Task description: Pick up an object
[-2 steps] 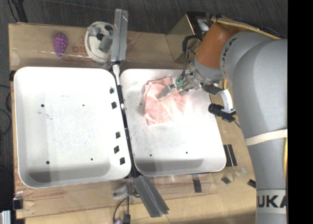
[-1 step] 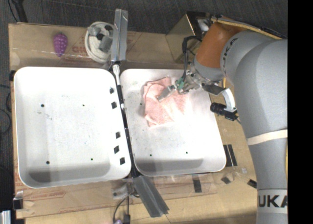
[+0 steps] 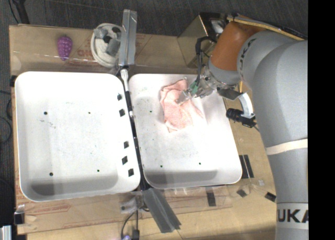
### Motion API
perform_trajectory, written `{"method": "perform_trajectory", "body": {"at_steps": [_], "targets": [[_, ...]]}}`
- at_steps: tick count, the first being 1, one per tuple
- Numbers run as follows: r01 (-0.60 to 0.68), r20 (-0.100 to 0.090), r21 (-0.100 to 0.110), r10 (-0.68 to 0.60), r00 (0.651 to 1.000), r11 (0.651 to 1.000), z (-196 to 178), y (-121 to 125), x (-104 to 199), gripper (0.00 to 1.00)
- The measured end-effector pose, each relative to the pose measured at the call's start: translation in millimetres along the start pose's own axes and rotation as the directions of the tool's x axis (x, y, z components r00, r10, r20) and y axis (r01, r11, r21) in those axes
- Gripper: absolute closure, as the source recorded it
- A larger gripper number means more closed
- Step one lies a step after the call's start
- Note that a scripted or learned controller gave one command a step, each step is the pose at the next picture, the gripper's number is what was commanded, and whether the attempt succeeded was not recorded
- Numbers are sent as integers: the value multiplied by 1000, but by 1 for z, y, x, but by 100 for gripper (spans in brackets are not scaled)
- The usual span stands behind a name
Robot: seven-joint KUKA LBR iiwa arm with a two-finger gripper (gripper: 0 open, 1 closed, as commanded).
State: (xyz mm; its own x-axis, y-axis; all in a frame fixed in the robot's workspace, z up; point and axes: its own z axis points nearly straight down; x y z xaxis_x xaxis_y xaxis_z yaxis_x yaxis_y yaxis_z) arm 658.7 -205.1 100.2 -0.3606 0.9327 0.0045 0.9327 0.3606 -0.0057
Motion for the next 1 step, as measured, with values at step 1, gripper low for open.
{"method": "perform_trajectory", "body": {"at_steps": [1], "targets": [[-44, 3, -3, 44, 999, 999, -102, 27, 76, 100]]}}
